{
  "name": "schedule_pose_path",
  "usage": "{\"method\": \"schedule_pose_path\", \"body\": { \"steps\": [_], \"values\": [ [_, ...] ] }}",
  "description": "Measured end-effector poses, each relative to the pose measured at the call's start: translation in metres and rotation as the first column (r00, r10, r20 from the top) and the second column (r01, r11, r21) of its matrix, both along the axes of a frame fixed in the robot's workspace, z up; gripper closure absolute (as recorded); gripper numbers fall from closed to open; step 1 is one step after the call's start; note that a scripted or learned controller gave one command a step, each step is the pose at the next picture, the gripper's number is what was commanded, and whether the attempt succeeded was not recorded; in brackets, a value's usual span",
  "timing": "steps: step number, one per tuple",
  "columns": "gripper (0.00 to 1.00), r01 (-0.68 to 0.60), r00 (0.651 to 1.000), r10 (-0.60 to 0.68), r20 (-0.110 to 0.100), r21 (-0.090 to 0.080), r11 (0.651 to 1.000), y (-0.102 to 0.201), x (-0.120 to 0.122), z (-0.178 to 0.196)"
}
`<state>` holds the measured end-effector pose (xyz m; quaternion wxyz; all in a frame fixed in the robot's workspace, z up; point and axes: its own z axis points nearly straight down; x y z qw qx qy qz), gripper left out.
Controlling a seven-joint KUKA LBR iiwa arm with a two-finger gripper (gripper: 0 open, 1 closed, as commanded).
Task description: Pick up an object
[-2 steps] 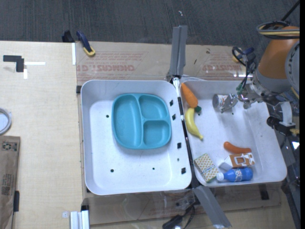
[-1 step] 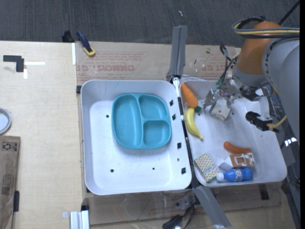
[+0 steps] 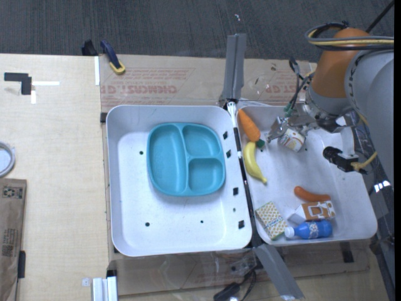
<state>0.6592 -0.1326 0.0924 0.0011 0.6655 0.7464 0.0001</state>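
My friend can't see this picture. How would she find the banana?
Look in the right white bin, along its left wall beside the divider. The banana lies there just below the carrot. It is the yellow curved one; the carrot is orange and straight.

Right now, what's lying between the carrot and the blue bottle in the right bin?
In the camera view, the banana lies just below the carrot, then the patterned packet, left of the blue bottle.
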Motion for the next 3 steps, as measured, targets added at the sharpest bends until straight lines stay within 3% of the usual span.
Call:
{"method": "schedule_pose_path", "body": {
  "steps": [1, 2, 3],
  "values": [
    [0.0, 0.173, 0.985, -0.173, -0.003, 0.001, 0.985, -0.007, -0.043, -0.001],
    [1.0, 0.176, 0.984, -0.176, -0.002, 0.001, 0.984, -0.008, -0.043, 0.009],
    [1.0, 0.239, 0.971, -0.239, -0.002, 0.0, 0.971, 0.069, -0.037, 0.122]
  ]
}}
